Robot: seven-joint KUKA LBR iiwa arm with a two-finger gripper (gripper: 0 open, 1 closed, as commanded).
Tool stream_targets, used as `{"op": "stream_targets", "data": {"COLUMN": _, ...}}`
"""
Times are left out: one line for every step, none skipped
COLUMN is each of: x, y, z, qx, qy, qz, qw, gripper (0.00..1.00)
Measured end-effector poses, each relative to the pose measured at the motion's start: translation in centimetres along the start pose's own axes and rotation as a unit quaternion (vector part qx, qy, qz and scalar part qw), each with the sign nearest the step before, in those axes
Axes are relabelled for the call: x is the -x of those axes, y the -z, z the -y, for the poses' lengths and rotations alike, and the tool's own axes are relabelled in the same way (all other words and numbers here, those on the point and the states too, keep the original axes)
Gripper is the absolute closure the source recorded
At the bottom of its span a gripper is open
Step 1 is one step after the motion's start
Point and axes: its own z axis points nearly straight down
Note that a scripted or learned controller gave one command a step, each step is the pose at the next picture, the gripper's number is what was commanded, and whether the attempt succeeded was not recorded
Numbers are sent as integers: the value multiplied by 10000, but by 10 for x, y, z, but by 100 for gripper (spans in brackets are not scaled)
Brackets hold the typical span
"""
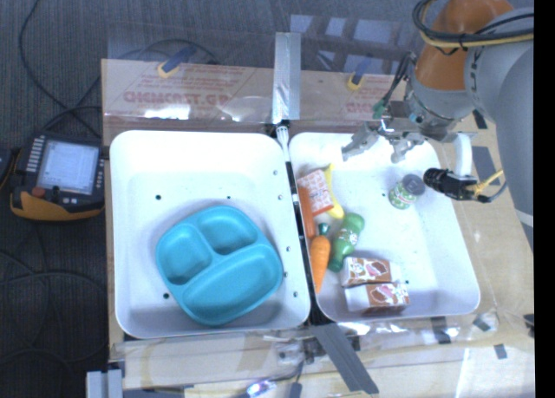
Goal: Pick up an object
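Note:
My gripper [375, 150] hovers over the far end of the right bin [451, 240], open, with nothing between its fingers. Below it in this bin lie a small round can [404, 191], a red-and-white snack packet [314, 188], a yellow piece [335, 212], a green bottle [345, 236], a carrot [319, 257] and two brown-and-white cartons [375, 283]. The can sits just in front of and to the right of the gripper, apart from it. The packet, bottle and carrot crowd against the bin's left wall.
A blue divided plate [218, 262] lies in the left bin [139, 179]. A teach pendant [59, 175] rests on the floor at the far left. A black connector with cable [451, 181] hangs off the arm over the right bin's far right side.

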Motion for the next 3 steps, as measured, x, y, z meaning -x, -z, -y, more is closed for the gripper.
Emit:
{"op": "stream_targets", "data": {"x": -17, "y": -92, "z": 16, "qx": 63, "qy": -64, "qz": 100, "qw": 9999, "gripper": 0}}
{"op": "stream_targets", "data": {"x": -22, "y": -88, "z": 16, "qx": 21, "qy": -39, "qz": 55, "qw": 10000, "gripper": 100}}
{"op": "stream_targets", "data": {"x": -17, "y": 4, "z": -1, "qx": 8, "qy": -276, "qz": 13, "qw": 9996, "gripper": 100}}
